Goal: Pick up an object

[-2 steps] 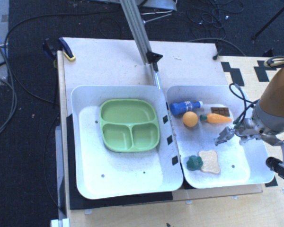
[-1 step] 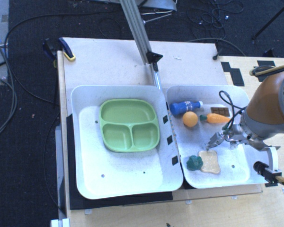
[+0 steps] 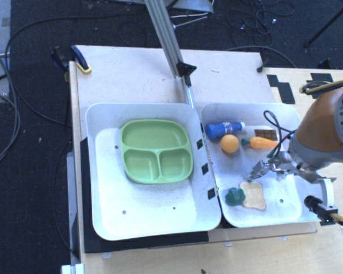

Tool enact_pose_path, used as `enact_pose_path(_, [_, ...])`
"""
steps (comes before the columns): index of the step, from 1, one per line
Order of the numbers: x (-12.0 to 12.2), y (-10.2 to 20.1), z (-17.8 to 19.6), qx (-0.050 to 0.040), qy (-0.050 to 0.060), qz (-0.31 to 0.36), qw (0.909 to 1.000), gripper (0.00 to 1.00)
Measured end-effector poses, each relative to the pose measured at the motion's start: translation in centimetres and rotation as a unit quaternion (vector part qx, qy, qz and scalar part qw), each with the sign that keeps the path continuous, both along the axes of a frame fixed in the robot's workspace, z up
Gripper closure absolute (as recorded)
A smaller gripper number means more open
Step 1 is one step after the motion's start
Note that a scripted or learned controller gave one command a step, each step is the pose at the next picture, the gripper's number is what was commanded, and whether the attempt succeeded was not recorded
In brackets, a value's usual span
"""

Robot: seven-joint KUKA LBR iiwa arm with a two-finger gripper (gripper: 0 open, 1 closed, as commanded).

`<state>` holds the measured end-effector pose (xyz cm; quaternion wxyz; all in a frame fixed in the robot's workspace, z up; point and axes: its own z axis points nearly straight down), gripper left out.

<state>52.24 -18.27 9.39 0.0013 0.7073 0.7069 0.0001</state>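
Note:
The right bin (image 3: 286, 210) holds a blue bottle (image 3: 223, 129), an orange ball (image 3: 230, 144), a carrot (image 3: 263, 143) and a small brown block (image 3: 264, 133) near its far side. A slice of toast (image 3: 253, 197) and a green broccoli piece (image 3: 235, 196) lie at its near left. My gripper (image 3: 262, 170) hangs over the middle of this bin, just above the toast and below the carrot, pointing left. I see nothing held in it.
The left bin (image 3: 108, 210) carries a green divided plate (image 3: 157, 150). A slanted metal pole (image 3: 166, 30) rises behind the bins. The arm's orange band (image 3: 326, 119) covers the right bin's far right corner. A black cable (image 3: 274, 124) loops over the carrot end.

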Motion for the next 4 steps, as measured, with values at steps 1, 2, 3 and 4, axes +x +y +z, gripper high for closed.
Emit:
enact_pose_path(1, [0.2, -0.1, 1.2, -0.0022, -0.003, 0.000, 1.0000, 1.00])
enact_pose_path(2, [0.5, -0.2, 7.5, -0.0003, -0.002, 0.001, 1.0000, 1.00])
enact_pose_path(3, [0.8, -1.3, 13.1, -0.0011, -0.003, 0.001, 1.0000, 1.00])
enact_pose_path(4, [0.9, -1.3, 14.2, 0.0001, 0.000, 0.001, 1.0000, 1.00])
